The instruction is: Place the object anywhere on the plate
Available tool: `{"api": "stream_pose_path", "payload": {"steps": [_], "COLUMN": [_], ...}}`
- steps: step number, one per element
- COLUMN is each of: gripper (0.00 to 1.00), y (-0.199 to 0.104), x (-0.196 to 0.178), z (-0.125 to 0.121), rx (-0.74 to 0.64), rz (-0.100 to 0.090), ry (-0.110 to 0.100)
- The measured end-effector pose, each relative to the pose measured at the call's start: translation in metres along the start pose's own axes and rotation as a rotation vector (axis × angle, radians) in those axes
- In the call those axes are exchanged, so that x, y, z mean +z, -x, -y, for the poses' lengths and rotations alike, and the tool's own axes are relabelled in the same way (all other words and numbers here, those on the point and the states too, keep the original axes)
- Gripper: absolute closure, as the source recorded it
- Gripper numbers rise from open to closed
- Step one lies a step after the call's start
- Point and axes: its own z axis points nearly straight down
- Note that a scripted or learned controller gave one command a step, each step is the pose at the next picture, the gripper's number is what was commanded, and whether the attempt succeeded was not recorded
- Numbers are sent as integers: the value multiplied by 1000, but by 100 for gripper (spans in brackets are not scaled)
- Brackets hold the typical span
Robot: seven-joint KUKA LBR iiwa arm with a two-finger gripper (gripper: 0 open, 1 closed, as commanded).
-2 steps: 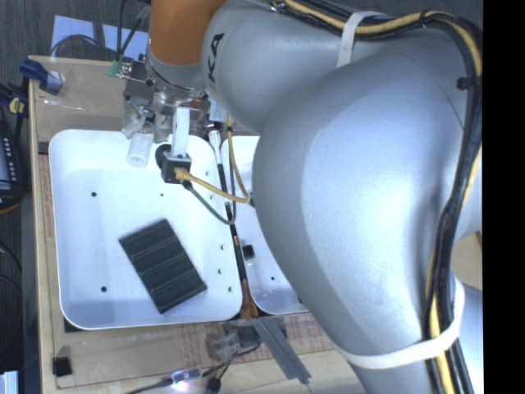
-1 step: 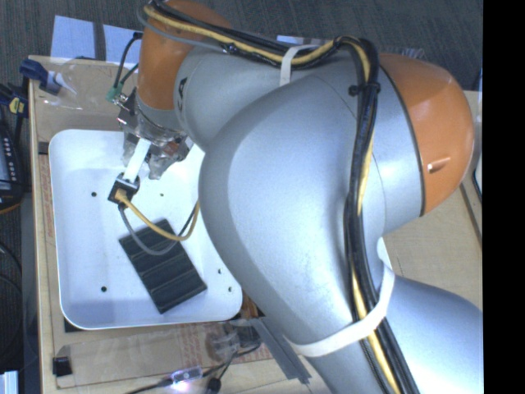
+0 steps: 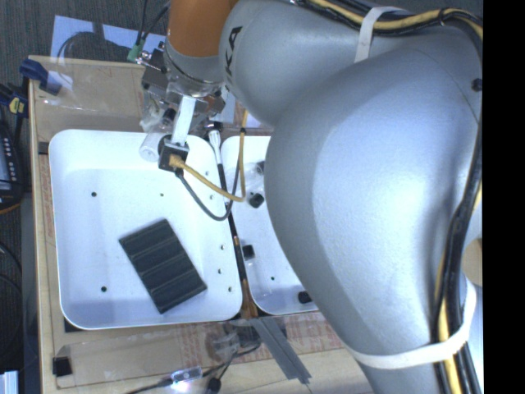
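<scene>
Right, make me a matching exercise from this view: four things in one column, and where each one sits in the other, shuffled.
1. dark ribbed block
2. orange band
3. right bin
4. gripper

A. mostly hidden under the arm
B. over the far edge of the left bin
C. at the top of the view
D. lying flat in the left bin, nearer side

Pairs: 1-D, 2-C, 3-A, 4-B.

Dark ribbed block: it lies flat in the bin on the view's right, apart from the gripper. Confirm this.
Wrong in one respect. The dark ribbed block lies flat in the bin on the view's left, not the right, apart from the gripper, which is over that bin's far edge. The camera view shows it.
</scene>
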Motion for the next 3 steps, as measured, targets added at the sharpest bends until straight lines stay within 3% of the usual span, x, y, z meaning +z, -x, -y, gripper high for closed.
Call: {"api": "stream_pose_path", "payload": {"steps": [1,2,3], "gripper": [100,100,100], "y": [30,42,-18], "x": [95,-63,83], "z": [74,70,10], "rx": [80,-285,-409], "rz": [6,1,6], "ry": [-6,1,-6]}}
